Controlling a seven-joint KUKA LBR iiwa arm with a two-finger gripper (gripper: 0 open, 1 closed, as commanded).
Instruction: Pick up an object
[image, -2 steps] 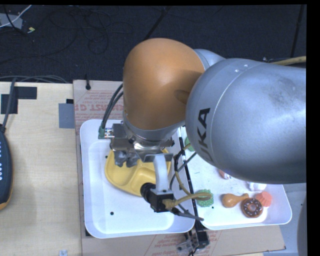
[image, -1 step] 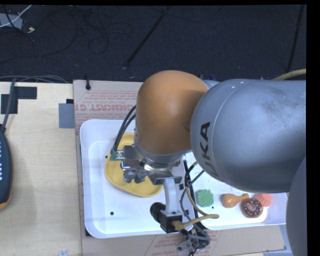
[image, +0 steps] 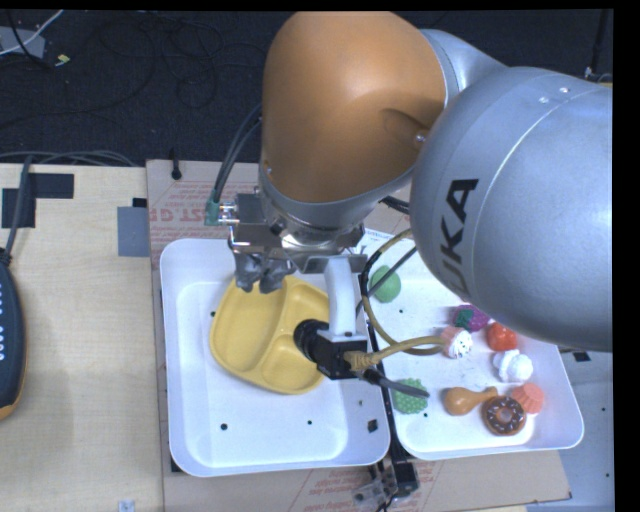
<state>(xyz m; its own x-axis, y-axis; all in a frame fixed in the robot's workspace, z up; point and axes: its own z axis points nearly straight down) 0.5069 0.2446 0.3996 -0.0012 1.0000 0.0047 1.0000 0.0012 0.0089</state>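
A yellow divided dish (image: 262, 340) lies in the left white bin (image: 200, 400), toward its upper right. My gripper (image: 262, 278) hangs right at the dish's upper rim, under the orange band and grey wrist that hide the bin's top right. A black fitting with a yellow cable (image: 322, 352) covers the dish's right edge. I cannot make out whether anything is held.
The right bin (image: 560, 435) holds several small toys: a green ball (image: 386, 285), a green ridged piece (image: 408, 397), an orange drumstick (image: 462, 400), a brown donut (image: 503, 416), a white spotted piece (image: 458, 345) and red and white bits (image: 508, 350). The big arm overhangs both bins.
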